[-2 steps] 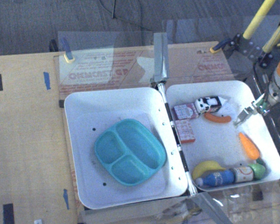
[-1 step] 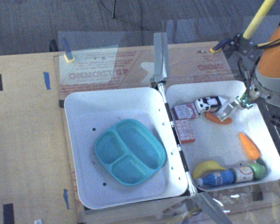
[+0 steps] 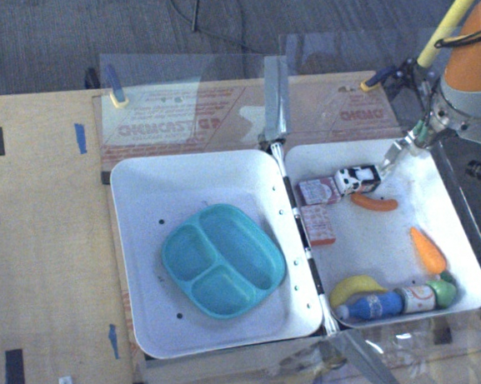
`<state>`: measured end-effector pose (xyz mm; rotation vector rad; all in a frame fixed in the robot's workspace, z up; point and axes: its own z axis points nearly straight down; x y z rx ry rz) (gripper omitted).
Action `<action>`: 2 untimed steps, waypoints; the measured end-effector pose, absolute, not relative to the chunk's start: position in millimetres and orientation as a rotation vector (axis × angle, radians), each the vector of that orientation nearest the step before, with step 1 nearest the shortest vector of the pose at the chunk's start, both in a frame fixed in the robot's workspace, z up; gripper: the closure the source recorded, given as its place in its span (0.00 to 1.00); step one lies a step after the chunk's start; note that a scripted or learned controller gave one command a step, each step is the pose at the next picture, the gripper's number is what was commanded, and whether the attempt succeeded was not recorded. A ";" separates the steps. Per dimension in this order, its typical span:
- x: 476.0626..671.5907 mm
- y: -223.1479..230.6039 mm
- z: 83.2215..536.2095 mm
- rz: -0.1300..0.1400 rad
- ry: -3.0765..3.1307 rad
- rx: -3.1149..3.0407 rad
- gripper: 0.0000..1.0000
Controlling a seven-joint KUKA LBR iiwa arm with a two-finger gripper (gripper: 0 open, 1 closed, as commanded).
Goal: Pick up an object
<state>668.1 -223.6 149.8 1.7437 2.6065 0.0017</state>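
My gripper [image 3: 386, 164] reaches down from the upper right into the right bin [image 3: 466, 234], over its far right part. Its tip is just right of a black-and-white toy cow [image 3: 355, 179], very close to it or touching it. Nothing visibly hangs from the gripper. An orange sausage [image 3: 375, 204] lies just below the cow. A maroon box [image 3: 317, 191] sits left of the cow, with a pink packet [image 3: 316, 225] under it along the bin's left wall.
A carrot [image 3: 429, 251] lies at the right bin's right side. A banana [image 3: 357, 286], a blue bottle [image 3: 376, 305] and a green-capped bottle [image 3: 425, 297] line its near edge. The left bin [image 3: 140, 196] holds a teal divided plate [image 3: 223, 259].
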 end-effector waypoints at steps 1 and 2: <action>609.0 -222.9 204.9 0.001 2.550 1.830 0.00; 657.0 -222.3 110.7 0.016 2.612 1.702 0.00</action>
